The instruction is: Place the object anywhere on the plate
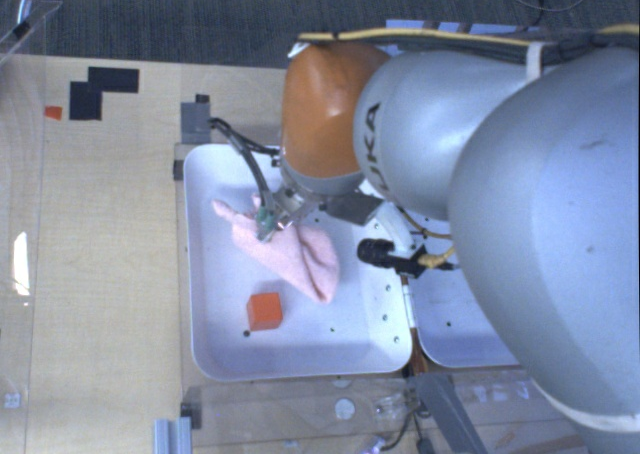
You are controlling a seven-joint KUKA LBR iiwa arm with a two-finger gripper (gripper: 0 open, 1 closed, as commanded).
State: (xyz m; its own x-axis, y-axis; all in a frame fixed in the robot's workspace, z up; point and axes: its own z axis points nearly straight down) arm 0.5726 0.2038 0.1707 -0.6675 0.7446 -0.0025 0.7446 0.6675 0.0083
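A pink cloth (pixel 300 257) lies crumpled in the left white bin (pixel 215 342), stretching from the bin's upper left toward its middle. My gripper (pixel 268 220) is down on the cloth's upper part, touching or just above it, under the orange band of the arm. A small orange cube (pixel 265 311) sits on the bin floor below the cloth, apart from it and from the gripper. The arm's grey body hides the upper right of this bin and most of the right bin (pixel 470 342).
A black cable (pixel 240 157) loops from the wrist over the left bin's top edge. A black fitting (pixel 385 255) juts from the arm above the ridge between the bins. Light wooden bench (pixel 100 272) lies left of the bins, with black markers (pixel 100 90) at the back.
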